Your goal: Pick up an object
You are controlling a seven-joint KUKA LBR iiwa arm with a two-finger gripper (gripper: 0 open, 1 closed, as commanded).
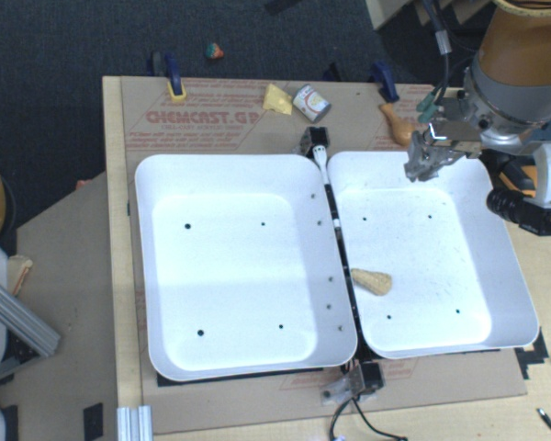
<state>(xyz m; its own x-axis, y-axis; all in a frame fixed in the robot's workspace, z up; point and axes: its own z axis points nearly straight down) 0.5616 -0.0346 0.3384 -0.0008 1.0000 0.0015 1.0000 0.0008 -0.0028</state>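
A: Where is the claw (425, 168) placed, and can its state be read?

B: It is seen above the far edge of the right bin (496, 274), hanging from the grey wrist below the orange band. Whether it is open or closed cannot be told; the tip is too small and cluttered. Nothing is seen carried beneath it.

A: And the thing to be picked?

B: A small tan piece (371, 282) is lying on the right bin's floor, nearer the camera than the claw and a little to its left, close to the wall shared with the left bin (165, 246). It is well apart from the claw.

A: How should the step be done well?

B: The claw would best be carried over the piece first and only then lowered. The piece is longer than it is wide, so it should be closed on across its narrow side.

A: What of edges and room?

B: The shared wall lies just beside the piece, so a descent drifting left risks a strike on the rim. Open floor is left on the piece's right and near sides. Behind the claw, on the board outside the bins, an orange object (397, 123) and small scraps (294, 101) are lying; these need not be approached.
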